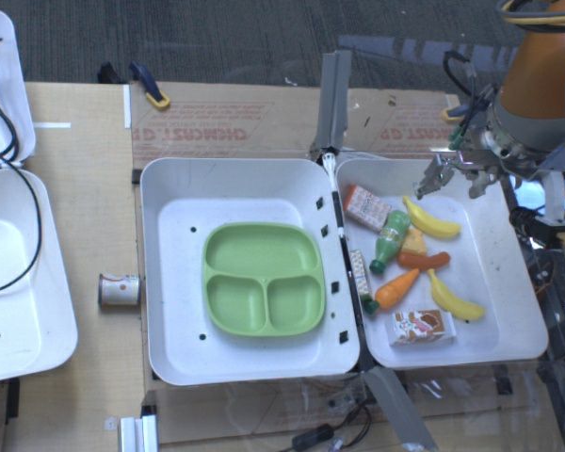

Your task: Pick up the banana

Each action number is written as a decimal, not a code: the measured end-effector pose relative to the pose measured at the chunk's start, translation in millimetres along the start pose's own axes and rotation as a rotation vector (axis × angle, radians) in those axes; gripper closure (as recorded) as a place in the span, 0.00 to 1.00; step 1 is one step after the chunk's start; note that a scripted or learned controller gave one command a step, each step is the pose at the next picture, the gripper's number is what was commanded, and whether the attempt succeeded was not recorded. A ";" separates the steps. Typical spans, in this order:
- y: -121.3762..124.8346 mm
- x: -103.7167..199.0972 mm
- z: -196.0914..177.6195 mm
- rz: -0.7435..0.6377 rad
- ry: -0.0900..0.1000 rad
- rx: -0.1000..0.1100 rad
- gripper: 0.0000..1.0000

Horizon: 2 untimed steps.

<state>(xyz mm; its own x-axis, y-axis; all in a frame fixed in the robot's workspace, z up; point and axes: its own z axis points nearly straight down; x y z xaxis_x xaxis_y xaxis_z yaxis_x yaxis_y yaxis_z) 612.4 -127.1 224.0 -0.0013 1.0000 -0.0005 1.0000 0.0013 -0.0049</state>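
The gripper (454, 179) is hovering, fingers spread and empty, just beyond the upper banana (430, 218); it should be dropping squarely across that curve before pinching.

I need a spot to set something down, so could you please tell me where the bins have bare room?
Left bin: bare floor rings the green plate. Right bin: bare along its right wall; crowded from bananas to juice box.

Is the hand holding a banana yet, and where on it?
No. The hand hangs open over the right bin, nothing between its fingers; both bananas lie below.
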 end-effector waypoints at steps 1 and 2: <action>18.5 0.1 134.3 0.043 0.000 -0.002 0.00; 18.3 -1.3 127.3 0.046 -0.001 0.001 1.00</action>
<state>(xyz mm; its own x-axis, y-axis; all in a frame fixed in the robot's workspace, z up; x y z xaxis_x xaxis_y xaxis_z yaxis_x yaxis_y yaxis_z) 630.1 -128.4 96.7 0.0448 0.9990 -0.0014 0.9990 -0.0448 -0.0060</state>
